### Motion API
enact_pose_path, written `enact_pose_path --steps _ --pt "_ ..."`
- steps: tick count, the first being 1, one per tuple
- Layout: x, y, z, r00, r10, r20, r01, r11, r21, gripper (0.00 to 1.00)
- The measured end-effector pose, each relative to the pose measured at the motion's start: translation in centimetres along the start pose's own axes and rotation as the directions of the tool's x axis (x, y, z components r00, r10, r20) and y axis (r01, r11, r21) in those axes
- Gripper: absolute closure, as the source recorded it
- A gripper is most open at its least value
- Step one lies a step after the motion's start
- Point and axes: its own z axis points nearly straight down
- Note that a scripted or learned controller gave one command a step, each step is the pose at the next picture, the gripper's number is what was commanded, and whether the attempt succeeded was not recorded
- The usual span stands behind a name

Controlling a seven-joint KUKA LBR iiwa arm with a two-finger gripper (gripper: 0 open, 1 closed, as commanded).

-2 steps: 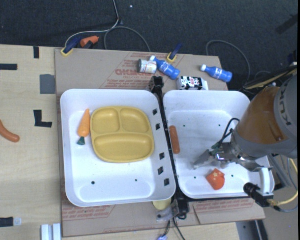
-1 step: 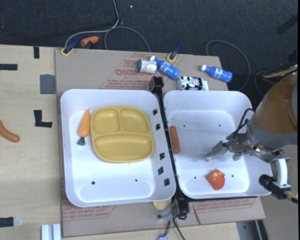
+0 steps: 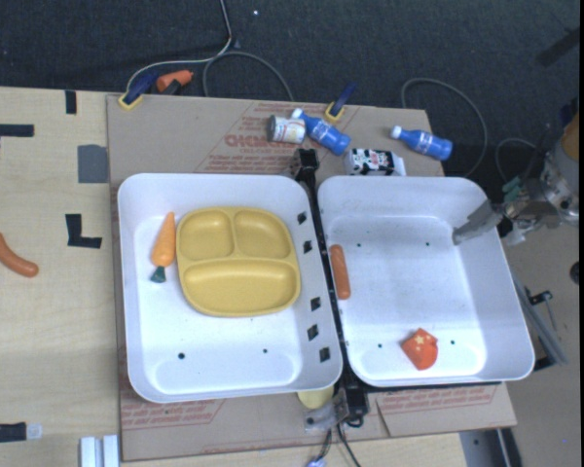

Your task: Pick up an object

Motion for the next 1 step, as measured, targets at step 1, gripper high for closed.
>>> enact_pose_path --steps 1 --pt "2.95 -5.07 2.90 1.000 0.002 -0.010 -0.002 1.000 0.019 0.00"
